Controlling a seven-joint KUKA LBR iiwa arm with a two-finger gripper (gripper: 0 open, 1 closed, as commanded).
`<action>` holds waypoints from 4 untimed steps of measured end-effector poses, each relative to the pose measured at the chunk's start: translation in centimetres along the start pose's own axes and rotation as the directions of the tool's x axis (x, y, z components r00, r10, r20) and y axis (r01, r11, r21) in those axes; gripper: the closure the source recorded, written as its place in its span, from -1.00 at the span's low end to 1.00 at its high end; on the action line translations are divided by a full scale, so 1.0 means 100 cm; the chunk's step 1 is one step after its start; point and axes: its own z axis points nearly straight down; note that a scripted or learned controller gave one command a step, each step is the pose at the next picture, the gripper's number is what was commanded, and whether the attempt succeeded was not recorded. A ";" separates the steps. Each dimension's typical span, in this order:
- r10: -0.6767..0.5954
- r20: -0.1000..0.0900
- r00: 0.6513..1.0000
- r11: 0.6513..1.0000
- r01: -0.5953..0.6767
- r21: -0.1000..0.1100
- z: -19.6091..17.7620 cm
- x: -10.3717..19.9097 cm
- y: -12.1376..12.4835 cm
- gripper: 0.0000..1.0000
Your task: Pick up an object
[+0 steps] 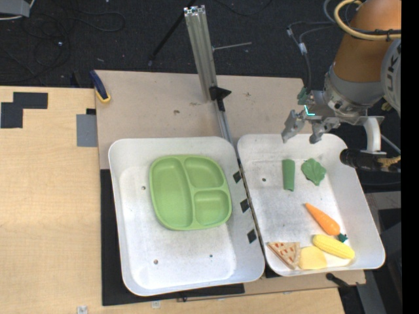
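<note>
Camera view: looking down at a slant on two white bins lying side by side on the bench.
Arm: reaching in from the right, its orange band [373, 15] showing above the grey wrist.
Pincer [305, 131]: hanging over the far edge of the right bin [366, 205], its two fingers standing apart and clamping nothing.
Green stick [289, 174]: lying just below the pincer, a little toward the near side, upright in the frame.
Green leafy piece [314, 171]: sitting just beside the stick, nearly straight under the pincer's right finger.
Carrot [323, 219]: lying slantwise farther toward the near edge, well apart from the pincer.
Corn cob [333, 246]: resting at the near right corner, touching a yellow block [313, 259].
Waffle-patterned wedge [284, 252]: lying against the yellow block, on its left.
Left bin [131, 254]: sitting well off to the pincer's left and nearer the camera, bearing a green divided plate [190, 193].
Metal post [201, 51]: standing behind the bins, left of the pincer.
</note>
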 end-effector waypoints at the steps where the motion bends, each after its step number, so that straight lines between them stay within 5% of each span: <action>1: 0.000 0.000 1.000 1.000 0.000 -0.003 -0.002 0.000 0.001 -1.00; 4: 0.003 0.000 1.000 1.000 -0.003 0.003 0.180 0.008 -0.011 -1.00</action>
